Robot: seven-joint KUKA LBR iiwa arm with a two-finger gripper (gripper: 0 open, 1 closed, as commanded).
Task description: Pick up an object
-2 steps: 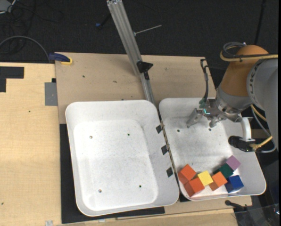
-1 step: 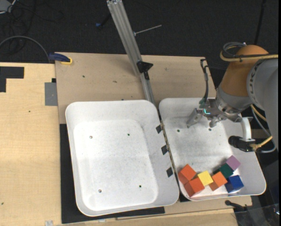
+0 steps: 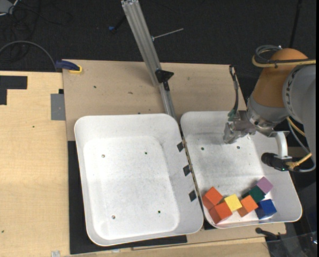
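Sitting clustered in right bin [image 3: 240, 159] near corner — coloured blocks [image 3: 238, 201]; hovering apart above far end — gripper [image 3: 235, 133], grip state unclear.

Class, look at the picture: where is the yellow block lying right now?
The yellow block lies in the right-hand bin, near its front edge, in the cluster of blocks, between two orange blocks.

gripper [image 3: 235, 133] over right bin [image 3: 213, 125] far end | coloured blocks [image 3: 238, 201] clustered at near edge | left bin [image 3: 95, 127] beside
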